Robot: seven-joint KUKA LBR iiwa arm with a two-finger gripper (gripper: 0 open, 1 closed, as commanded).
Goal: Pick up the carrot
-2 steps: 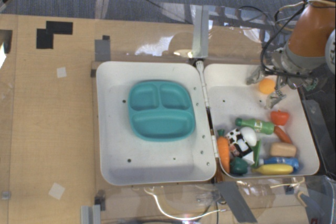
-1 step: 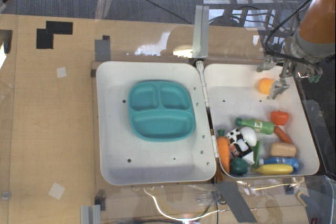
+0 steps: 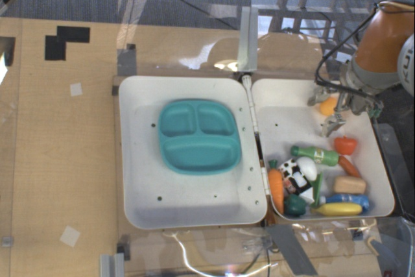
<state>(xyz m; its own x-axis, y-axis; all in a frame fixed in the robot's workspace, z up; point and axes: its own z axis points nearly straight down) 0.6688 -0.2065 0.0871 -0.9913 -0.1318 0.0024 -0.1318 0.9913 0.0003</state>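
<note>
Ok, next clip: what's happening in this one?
The arm reaches in from the right, its hand at the far end of the right bin, near a yellow-orange item. The carrot lies untouched at the near left corner of that bin, beside the cow toy. A teal divided plate sits in the left bin.

From my feed both bins (image 3: 139, 159) look like smooth matt white plastic, the teal tray (image 3: 198, 136) too, and the surface (image 3: 58, 139) reads as bare wood.

words: none can be read | green bottle (image 3: 316, 154), right bin: white mark on it, too small to read
</note>
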